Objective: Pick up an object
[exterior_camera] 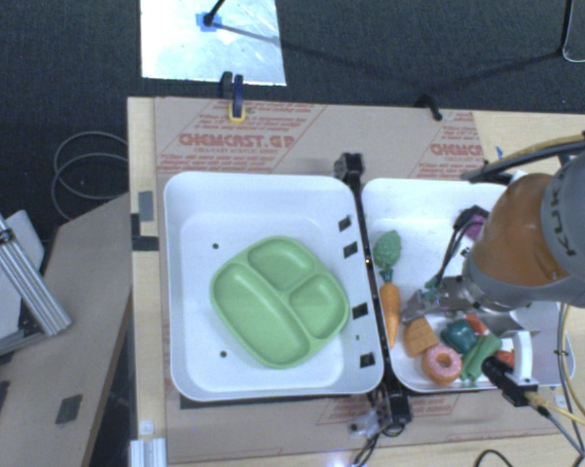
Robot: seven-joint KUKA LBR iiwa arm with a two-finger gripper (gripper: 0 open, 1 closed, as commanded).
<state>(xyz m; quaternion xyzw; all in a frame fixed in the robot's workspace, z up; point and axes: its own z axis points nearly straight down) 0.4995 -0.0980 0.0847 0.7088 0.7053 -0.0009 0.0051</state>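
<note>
Dark carpet lay around the surface [302, 129], which was covered by a brown printed sheet and carried two shallow white bins side by side. Inside the left bin [195, 212] sat a green divided plate [277, 302], tilted diagonally across the floor of the bin. In the right bin [414, 207] the toy food was crowded toward the near end: a green broccoli-like piece [386, 248] near the dividing wall, an orange carrot [390, 312] just below it along that wall, an orange-brown chunk [420, 337] beside the carrot, a pink-frosted donut [441, 364] near the front wall, and a teal piece [458, 336] with a green pod-shaped piece [480, 353] just beside the donut. The grey arm with its orange band [511, 241] reached in from the right and hung over the right bin, its gripper [434, 302] low above the cluster, close to the orange-brown chunk and the teal piece. Whether the fingers were apart or together could not be told, and nothing was visibly between them.
</note>
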